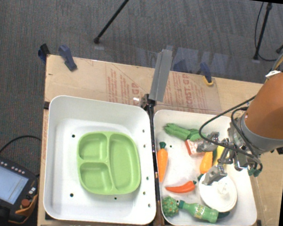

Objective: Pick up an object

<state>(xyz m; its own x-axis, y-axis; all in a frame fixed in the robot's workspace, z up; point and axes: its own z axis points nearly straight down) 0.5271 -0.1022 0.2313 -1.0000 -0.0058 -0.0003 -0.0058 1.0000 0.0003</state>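
We see the gripper (217, 172) low in the right bin (252, 199), just above the white plate (219, 195). Its fingers seem slightly spread with nothing between them, though the wrist hides much. A carrot (162, 160) and red chili (180, 187) lie left of it; a green divided tray (108, 162) sits in the left bin (62, 125).

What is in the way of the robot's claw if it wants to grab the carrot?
Nothing visible lies on the carrot; its top is bare. The gripper sits over the white plate, across the right bin. A red chili pepper lies between them, low on the bin floor.
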